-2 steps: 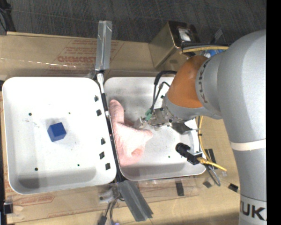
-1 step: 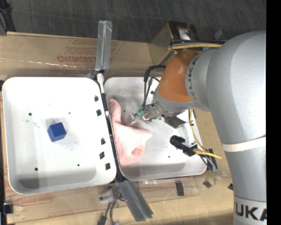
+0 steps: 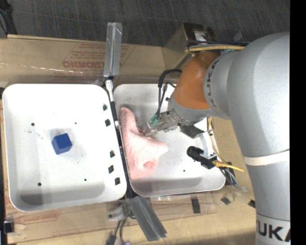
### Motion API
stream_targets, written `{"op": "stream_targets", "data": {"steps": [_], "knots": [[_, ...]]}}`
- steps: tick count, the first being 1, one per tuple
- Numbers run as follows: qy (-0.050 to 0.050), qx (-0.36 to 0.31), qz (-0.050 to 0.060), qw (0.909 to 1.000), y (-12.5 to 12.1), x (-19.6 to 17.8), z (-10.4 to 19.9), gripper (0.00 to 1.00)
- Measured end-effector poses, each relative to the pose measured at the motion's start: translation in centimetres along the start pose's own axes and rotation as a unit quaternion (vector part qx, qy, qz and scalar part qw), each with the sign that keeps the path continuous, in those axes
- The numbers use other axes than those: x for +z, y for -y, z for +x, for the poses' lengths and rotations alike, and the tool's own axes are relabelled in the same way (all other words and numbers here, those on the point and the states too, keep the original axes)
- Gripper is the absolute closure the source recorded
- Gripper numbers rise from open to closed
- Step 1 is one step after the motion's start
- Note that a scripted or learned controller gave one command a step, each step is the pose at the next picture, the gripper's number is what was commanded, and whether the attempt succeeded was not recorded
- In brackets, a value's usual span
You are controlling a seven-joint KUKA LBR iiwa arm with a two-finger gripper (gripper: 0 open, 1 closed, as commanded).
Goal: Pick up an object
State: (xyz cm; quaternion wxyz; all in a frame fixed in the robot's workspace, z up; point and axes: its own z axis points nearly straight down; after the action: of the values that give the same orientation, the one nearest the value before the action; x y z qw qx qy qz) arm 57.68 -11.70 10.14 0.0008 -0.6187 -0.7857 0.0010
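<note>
Pink and soft, a crumpled cloth [image 3: 138, 145] lies in the right bin [image 3: 169, 187], bunched against that bin's left wall and stretching from its far part toward the near edge. The grey arm [image 3: 255, 96], with its orange band [image 3: 191, 86], comes in from the right and bends down over this bin. Its hand [image 3: 152, 130] sits low at the cloth's upper right edge, touching or just above the fabric; I cannot tell from here whether it is spread or pressed together, nor whether any cloth is caught in it. A black cable fitting [image 3: 200, 156] hangs just right of the cloth. In the left bin [image 3: 20, 152], well apart from all this, a small blue cube [image 3: 62, 143] rests alone on the white floor. Brown cardboard [image 3: 51, 55] covers the bench beyond the bins.
</note>
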Motion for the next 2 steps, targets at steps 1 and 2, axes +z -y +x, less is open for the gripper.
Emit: {"op": "stream_targets", "data": {"steps": [1, 2], "knots": [[0.000, -0.001, 0.001, 1.0000, 0.01, -0.92, 0.04, 1.00], [0.000, -0.001, 0.001, 1.0000, 0.01, -0.93, 0.03, 0.00]]}}
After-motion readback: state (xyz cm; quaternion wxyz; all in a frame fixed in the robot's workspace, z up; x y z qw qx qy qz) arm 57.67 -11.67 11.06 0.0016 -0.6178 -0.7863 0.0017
